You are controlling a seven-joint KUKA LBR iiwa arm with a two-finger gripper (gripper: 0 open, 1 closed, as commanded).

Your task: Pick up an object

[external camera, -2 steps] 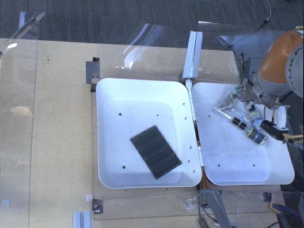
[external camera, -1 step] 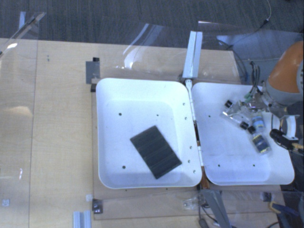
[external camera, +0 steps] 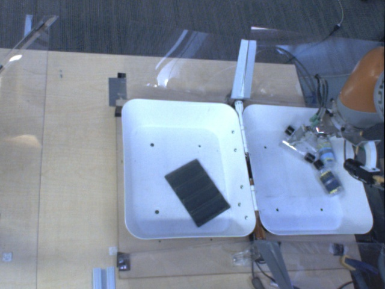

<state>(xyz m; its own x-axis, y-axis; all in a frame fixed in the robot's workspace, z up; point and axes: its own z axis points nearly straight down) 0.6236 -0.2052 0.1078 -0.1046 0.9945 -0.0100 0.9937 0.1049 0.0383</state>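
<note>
The tabletop (external camera: 66, 161) is light wood and carries two shallow white bins placed side by side, their inner rims touching along a central seam.

The left bin (external camera: 138, 221) holds one object: a flat dark grey rectangular pad (external camera: 197, 192). The pad lies flat on the bin floor, rotated diagonally, in the near half of the bin and slightly right of its centre. It is clear of all four walls.

The right bin (external camera: 283, 218) holds a small cluster of items in its far right area. A small bottle (external camera: 328, 179) with a dark body and a blue part lies on the floor, and just beside it on the far side lies a clear, crinkled packet (external camera: 299, 138) with small black pieces.

The arm (external camera: 364, 89) enters from the right, its orange band above the far right corner of the right bin. The gripper (external camera: 322, 128) sits low over the cluster, close to the clear packet. Whether the jaws are released or clenched cannot be told, and no object is visibly between them.

An upright metal bracket (external camera: 243, 70) stands on the tabletop behind the seam. Beyond the tabletop lies dark carpet (external camera: 150, 8).
</note>
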